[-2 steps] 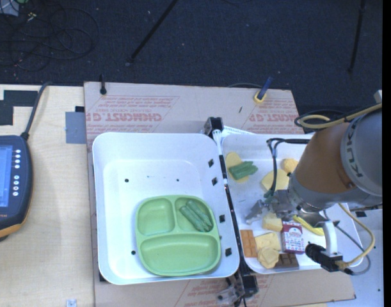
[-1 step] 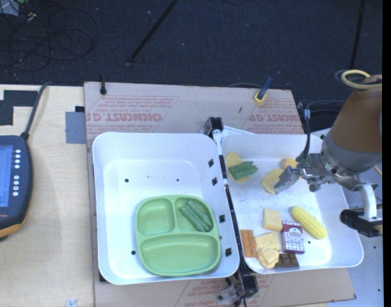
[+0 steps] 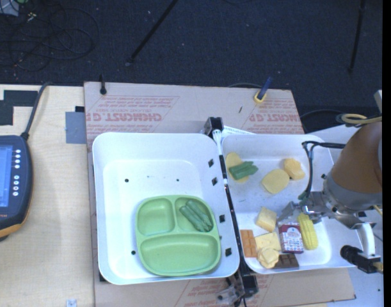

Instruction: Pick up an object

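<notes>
Two bins sit side by side on the surface (image 3: 61, 171). The left bin (image 3: 118, 152) holds a divided tray (image 3: 177, 236) at its near side, with bean pods (image 3: 196, 215) in the tray's far right compartment. The right bin (image 3: 272, 147) holds scattered food items: a leafy piece (image 3: 241, 169) at the far left, a round piece (image 3: 276, 181) to its right, a small block (image 3: 294, 168) further right. Nearer lie a wedge (image 3: 266, 219), a packet (image 3: 290, 237), a corn cob (image 3: 308, 230) just right of the packet, and a wafer (image 3: 247, 242) at the near left. The arm (image 3: 358, 168) enters from the right, its gripper (image 3: 304, 211) above the corn cob's far end. A handheld pendant (image 3: 6, 181) rests at the far left of the surface.
</notes>
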